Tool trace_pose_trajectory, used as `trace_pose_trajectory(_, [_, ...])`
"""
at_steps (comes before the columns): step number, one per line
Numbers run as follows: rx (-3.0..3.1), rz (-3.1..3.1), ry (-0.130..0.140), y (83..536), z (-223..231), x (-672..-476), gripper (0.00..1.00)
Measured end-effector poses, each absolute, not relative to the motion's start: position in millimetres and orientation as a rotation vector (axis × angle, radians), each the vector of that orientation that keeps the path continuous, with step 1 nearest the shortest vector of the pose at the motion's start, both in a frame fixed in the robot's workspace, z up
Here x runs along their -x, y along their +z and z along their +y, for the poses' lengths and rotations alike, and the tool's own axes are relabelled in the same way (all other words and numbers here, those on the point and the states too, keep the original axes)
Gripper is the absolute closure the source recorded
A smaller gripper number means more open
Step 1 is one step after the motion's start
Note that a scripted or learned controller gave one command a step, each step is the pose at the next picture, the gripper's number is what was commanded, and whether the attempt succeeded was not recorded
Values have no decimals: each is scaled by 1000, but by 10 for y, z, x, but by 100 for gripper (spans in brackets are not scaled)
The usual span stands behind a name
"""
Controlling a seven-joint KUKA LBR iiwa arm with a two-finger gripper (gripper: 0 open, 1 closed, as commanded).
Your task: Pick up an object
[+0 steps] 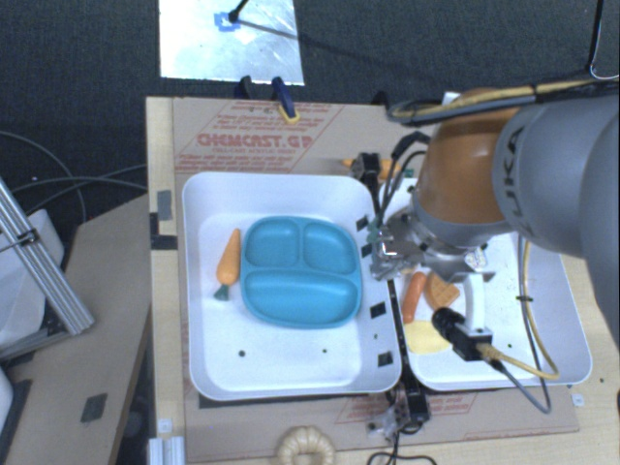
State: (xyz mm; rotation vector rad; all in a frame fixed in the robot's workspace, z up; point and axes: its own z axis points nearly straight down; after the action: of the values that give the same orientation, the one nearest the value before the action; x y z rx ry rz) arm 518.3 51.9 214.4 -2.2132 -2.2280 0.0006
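In the camera view the grey arm with its orange band (472, 168) hangs low over the left part of the right bin (562, 356). The gripper (418, 258) is down among small food items at that bin's near left. An orange sausage-like piece (413, 296) lies just below it, beside a tan waffle-like piece (443, 288) and a pale yellow slice (422, 336). None of these is visibly between the fingers. In the left bin (208, 356) lies a blue divided plate (295, 269) with an orange carrot (229, 260) to its left.
The two white bins sit side by side on a cardboard sheet (254, 134). A yellow cable (523, 361) loops over the right bin's front. A metal frame (34, 269) stands off the bench's left. A beige ring (306, 447) lies at the front edge.
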Motion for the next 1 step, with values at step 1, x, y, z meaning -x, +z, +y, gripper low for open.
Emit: trace_pose_trajectory(1, [2216, -2228, -3, 2163, 530, -5266, 100])
